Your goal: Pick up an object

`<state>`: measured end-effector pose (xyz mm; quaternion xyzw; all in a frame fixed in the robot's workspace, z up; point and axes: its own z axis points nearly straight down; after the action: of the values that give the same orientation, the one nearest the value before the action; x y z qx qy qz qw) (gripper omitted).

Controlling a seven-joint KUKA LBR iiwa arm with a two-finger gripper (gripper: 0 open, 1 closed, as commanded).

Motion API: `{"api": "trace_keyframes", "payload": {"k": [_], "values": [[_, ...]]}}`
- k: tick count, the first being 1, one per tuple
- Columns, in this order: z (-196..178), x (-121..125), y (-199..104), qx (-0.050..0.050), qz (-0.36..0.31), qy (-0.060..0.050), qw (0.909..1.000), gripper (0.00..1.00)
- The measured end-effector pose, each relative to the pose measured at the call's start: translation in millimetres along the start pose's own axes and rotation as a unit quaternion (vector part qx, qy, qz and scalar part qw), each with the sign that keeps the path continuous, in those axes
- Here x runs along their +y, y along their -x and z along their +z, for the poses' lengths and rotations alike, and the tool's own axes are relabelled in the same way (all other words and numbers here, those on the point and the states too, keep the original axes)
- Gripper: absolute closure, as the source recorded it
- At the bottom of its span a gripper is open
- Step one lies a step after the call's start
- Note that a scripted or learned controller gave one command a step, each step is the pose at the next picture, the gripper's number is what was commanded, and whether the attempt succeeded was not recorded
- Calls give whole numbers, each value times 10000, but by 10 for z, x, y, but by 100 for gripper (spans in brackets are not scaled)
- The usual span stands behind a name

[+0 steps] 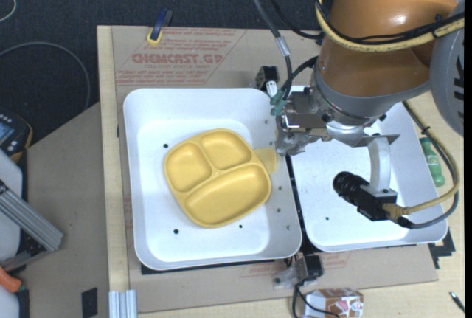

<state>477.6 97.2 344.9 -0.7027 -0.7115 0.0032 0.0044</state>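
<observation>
The yellow tray (216, 177) is seen just left of the jaws (state cannot be told), its right rim nearest.

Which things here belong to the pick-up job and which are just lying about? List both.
Job:
yellow divided plate in the left bin
gripper at the plate's right edge
right bin

Lying about:
green object by the right bin's far edge
blue-and-yellow clip on the cardboard
</observation>
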Motion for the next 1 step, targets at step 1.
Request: {"api": "trace_keyframes", "payload": {"k": [1], "values": [[-1023,10,479,-5,84,124,9999,100]]}}
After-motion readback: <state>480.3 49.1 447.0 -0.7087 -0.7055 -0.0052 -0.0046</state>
